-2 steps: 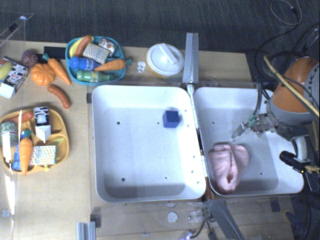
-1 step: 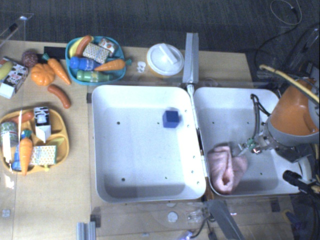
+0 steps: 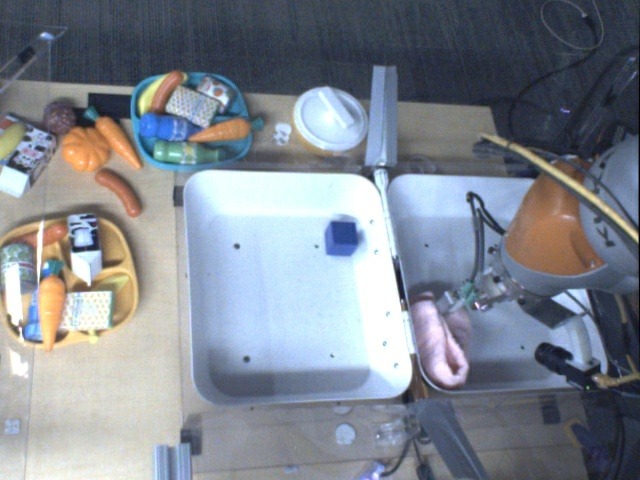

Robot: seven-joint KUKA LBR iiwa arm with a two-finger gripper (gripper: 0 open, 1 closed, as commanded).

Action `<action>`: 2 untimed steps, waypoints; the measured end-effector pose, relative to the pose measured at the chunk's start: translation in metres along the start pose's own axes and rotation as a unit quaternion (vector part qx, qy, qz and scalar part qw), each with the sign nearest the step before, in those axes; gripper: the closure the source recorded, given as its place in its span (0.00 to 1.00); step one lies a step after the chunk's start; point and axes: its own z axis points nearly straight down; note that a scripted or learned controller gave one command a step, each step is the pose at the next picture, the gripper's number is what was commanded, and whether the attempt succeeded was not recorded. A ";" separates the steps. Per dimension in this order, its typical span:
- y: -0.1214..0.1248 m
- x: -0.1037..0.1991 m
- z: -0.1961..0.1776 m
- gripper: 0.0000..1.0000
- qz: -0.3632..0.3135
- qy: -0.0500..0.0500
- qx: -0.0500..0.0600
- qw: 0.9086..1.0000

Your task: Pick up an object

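A small blue cube (image 3: pixel 342 237) lies in the left bin (image 3: pixel 260 368), toward its upper right. In the right bin (image 3: pixel 440 198) a pink, soft-looking oblong object (image 3: pixel 441 341) rests against the lower left corner. My gripper (image 3: pixel 461 297) is low in the right bin, right at the upper end of the pink object and seemingly touching it. The grey arm with its orange band (image 3: pixel 548 236) reaches in from the right. Nothing is seen lifted off the bin floor.
A ridge (image 3: pixel 392 258) separates the two bins. Left of the bins are a yellow plate (image 3: pixel 122 290) and a blue bowl (image 3: pixel 240 150) of toy food, plus loose toy vegetables (image 3: pixel 100 148). A white lidded container (image 3: pixel 331 119) stands behind the bins.
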 end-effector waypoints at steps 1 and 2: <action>0.002 0.074 -0.095 0.00 0.053 0.004 0.007 0.999; -0.024 0.013 -0.045 0.00 0.125 0.004 0.009 0.992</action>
